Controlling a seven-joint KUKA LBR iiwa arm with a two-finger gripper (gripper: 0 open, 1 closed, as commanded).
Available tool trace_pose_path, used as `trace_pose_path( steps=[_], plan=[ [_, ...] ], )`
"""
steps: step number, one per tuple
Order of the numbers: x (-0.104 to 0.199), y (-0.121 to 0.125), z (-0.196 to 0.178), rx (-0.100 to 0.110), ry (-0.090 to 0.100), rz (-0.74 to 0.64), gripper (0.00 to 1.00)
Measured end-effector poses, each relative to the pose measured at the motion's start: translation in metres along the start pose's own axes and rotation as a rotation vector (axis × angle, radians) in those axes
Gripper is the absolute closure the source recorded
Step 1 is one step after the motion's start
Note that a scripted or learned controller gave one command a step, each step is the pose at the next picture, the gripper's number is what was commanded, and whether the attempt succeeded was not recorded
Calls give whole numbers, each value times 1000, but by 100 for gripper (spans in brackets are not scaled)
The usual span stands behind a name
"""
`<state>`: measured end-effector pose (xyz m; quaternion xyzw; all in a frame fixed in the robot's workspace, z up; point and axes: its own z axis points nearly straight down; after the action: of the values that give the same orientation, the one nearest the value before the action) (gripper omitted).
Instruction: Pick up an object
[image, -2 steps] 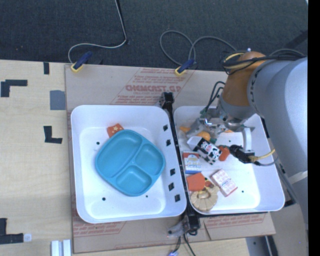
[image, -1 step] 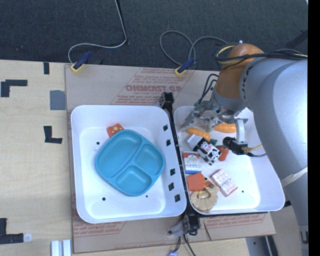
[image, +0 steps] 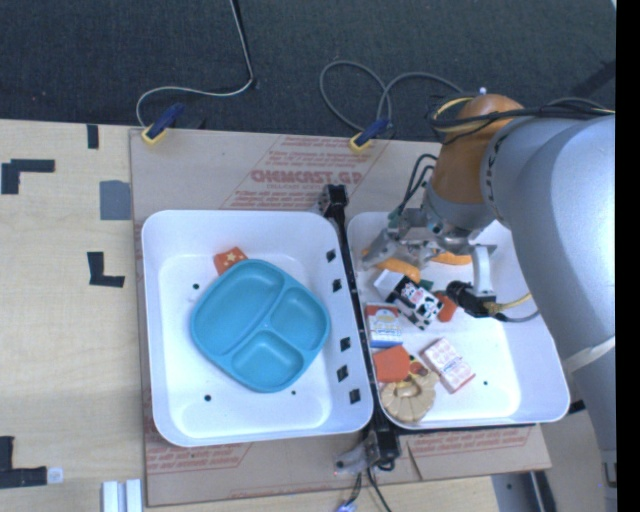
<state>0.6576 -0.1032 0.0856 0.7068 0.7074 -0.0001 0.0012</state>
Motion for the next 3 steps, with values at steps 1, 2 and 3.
trace_pose_path(
  steps=[1,2,3],
  plan=[
    [-10,2,0,0,1,-1,0],
    [8,11,0,3,-2,0,0],
    [-1,8,0,0,1,0,0]
  ],
)
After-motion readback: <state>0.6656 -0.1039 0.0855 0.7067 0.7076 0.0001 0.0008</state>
